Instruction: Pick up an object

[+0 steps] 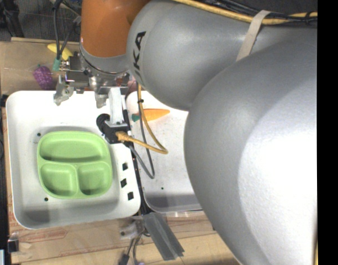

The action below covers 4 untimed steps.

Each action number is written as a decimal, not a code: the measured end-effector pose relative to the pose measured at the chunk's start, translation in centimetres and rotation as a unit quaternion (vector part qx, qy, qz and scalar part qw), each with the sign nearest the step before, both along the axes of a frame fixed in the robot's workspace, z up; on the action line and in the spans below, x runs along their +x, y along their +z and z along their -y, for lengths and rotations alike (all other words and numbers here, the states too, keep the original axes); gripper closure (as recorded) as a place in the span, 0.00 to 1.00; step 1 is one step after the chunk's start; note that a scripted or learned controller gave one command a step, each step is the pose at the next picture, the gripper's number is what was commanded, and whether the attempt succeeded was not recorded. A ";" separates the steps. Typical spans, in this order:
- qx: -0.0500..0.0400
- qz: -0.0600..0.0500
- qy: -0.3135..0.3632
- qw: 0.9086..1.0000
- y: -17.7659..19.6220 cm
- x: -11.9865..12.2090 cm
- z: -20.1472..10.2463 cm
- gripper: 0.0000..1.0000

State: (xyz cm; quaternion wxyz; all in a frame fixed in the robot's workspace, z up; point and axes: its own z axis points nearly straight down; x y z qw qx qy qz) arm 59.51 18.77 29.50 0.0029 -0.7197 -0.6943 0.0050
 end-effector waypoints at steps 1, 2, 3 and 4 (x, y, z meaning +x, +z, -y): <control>0.000 0.000 0.000 1.000 0.0 0.0 0.0 0.00; 0.000 0.000 0.000 1.000 0.0 0.0 0.0 0.00; 0.000 0.000 0.000 1.000 0.0 0.0 0.0 0.00; 0.000 0.000 0.000 1.000 0.0 0.0 0.0 0.00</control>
